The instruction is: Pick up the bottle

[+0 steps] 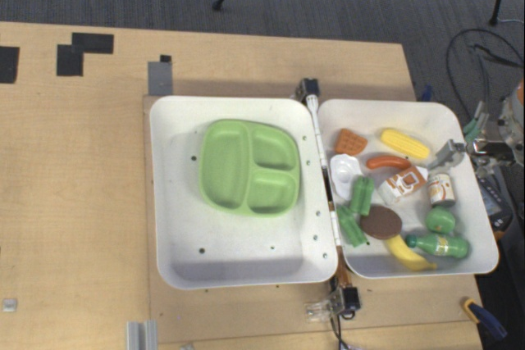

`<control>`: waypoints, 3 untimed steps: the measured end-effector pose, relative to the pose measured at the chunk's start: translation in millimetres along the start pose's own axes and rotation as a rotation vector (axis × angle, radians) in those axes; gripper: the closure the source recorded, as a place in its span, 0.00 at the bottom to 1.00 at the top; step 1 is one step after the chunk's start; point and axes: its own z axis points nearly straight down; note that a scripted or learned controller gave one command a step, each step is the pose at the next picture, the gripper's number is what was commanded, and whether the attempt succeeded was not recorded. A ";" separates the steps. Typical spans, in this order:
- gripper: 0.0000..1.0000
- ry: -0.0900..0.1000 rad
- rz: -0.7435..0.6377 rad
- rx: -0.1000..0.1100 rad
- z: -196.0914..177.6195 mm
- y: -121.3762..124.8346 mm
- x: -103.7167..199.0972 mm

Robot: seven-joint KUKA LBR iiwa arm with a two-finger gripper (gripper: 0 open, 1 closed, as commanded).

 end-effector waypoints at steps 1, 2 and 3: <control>0.00 0.000 0.140 0.002 133.2 -24.0 -15.2; 0.00 0.001 0.147 0.001 175.7 -23.3 -34.6; 1.00 0.001 0.146 -0.001 165.3 -22.2 -34.6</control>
